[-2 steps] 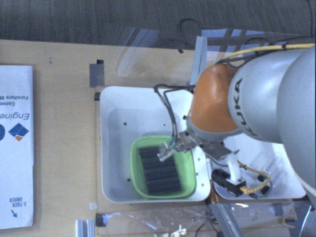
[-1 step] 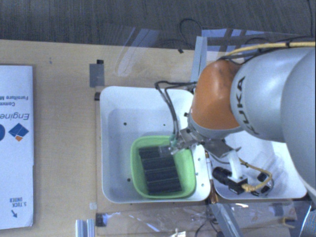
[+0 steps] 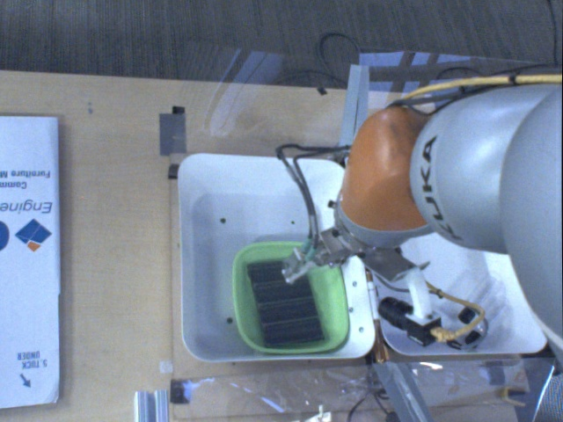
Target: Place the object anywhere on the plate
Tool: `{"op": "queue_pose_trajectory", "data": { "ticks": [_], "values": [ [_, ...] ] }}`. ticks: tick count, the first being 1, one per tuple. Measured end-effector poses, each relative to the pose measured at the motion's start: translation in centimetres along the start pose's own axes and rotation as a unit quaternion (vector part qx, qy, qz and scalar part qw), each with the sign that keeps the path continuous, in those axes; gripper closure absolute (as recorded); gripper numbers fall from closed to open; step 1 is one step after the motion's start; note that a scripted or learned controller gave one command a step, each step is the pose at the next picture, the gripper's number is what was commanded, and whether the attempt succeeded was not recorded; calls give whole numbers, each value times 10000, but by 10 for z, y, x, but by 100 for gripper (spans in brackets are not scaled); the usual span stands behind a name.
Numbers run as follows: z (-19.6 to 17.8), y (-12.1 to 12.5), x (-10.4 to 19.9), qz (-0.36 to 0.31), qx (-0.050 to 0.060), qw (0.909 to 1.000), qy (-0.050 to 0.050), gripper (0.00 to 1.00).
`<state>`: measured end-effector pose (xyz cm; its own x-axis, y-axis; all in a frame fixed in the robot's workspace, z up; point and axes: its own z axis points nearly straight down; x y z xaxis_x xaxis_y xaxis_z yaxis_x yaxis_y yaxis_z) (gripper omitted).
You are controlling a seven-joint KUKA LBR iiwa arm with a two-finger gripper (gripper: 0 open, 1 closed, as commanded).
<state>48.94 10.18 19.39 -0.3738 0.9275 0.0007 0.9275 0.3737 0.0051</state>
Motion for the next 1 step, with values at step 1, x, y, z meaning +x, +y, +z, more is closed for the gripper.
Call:
{"op": "queue_pose_trajectory", "data": {
  "ticks": [1],
  "values": [
    [10,8,-59,-103,13,9999,-9,0]
  ]
}}
